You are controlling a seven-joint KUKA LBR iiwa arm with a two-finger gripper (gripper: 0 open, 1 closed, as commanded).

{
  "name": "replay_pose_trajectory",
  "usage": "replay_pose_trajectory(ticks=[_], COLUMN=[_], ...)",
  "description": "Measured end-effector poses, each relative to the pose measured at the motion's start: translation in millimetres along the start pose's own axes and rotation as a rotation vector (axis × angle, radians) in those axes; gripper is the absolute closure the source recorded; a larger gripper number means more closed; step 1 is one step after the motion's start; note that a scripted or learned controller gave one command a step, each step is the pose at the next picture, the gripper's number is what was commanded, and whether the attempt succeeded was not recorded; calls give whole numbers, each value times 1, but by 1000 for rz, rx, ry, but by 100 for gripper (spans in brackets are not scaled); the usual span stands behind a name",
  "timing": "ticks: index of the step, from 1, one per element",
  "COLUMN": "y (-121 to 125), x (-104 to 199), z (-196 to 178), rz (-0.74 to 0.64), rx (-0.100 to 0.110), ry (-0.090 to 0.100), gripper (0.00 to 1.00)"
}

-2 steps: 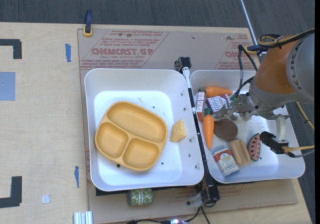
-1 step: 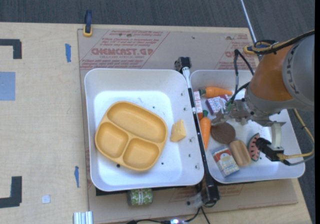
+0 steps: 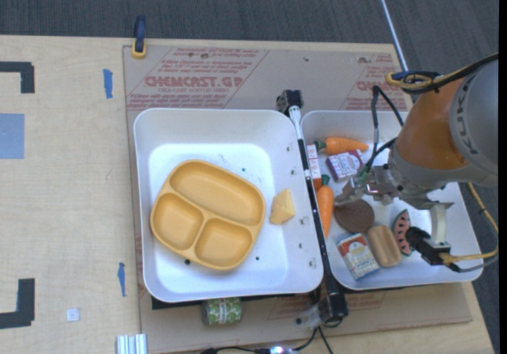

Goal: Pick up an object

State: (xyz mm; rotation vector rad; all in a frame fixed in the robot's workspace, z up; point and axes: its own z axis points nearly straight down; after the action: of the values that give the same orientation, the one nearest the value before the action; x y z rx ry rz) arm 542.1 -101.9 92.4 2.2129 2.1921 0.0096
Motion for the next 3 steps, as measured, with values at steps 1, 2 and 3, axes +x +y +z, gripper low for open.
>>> replay_pose_trajectory(ticks=[1, 2, 3], y=[-18, -16, -60], x=[1, 3, 8], z=[2, -8, -93], rz=[-5, -7, -9], rx=[6, 3, 21], ry=[7, 9, 14], gripper=[0, 100, 100])
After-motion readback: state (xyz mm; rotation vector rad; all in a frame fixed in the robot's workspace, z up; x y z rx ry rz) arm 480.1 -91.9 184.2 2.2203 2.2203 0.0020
